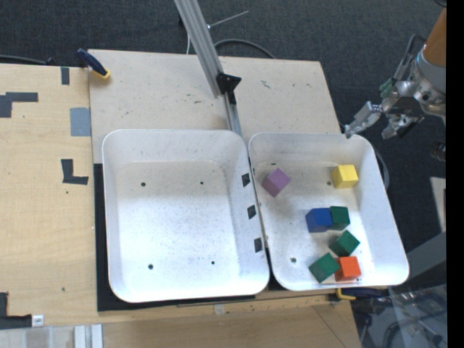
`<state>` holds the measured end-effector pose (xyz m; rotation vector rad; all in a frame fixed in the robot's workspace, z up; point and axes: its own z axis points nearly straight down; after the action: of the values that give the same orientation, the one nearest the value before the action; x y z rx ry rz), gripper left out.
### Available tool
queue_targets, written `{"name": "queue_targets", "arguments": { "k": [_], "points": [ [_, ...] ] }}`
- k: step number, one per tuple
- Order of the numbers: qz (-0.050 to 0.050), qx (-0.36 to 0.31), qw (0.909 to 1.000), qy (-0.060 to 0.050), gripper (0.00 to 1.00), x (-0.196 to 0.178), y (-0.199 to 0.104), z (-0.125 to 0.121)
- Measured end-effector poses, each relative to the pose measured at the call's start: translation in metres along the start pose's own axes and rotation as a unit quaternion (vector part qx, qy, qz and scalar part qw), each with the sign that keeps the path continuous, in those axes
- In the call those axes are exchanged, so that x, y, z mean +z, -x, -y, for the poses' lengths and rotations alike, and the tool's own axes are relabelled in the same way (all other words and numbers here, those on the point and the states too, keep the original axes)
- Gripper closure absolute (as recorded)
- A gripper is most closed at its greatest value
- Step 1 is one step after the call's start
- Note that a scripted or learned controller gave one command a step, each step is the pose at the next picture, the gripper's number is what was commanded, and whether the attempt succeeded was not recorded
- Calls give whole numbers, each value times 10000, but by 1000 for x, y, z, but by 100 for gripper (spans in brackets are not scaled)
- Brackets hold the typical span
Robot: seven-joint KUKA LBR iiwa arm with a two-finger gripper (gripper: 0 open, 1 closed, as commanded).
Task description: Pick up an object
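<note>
Just outside the far right corner of the right bin [313, 138]: gripper [371, 127], hanging over the dark floor past the rim, reached in from the right on the grey arm [419, 85] with its orange band [439, 38]. Fingers spread apart, nothing between them, one fingertip [349, 130] close to the bin's corner rim, the other further right. No contact with any block.

Inside the right bin, seven blocks, all lying on the bin floor:
- near the left wall, towards the far edge: purple block [275, 182], alone, tilted a little against the bin's lines
- near the right wall, towards the far edge: yellow block [345, 175], closest of all to the gripper yet apart from it
- around the middle, nearer the right wall: blue block [317, 220] touching a dark green block [339, 217] on its right
- just nearward of that pair: second green block [346, 243], turned cornerwise
- by the near right corner: third green block [324, 267] pressed against an orange block [349, 267] on its right

Beside it, wall to wall on the left: left bin [174, 133], white, speckled with dark marks.

Beyond both bins, on the pale board [290, 85]: slanting metal rail [199, 35] coming down to the gap between the bins, black bracket [228, 83] on it. At the board's far left corner: blue and yellow clamp [94, 63]
</note>
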<state>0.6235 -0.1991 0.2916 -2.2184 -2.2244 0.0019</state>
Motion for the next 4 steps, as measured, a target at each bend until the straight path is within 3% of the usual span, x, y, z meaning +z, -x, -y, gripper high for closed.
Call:
{"name": "queue_targets", "arguments": {
  "k": [1, 4],
  "points": [
    [4, 3, 10000, -3, 0, 0, 0, 0],
    [-6, 1, 10000, -24, 0, 143, -6, -14]
  ]
}}
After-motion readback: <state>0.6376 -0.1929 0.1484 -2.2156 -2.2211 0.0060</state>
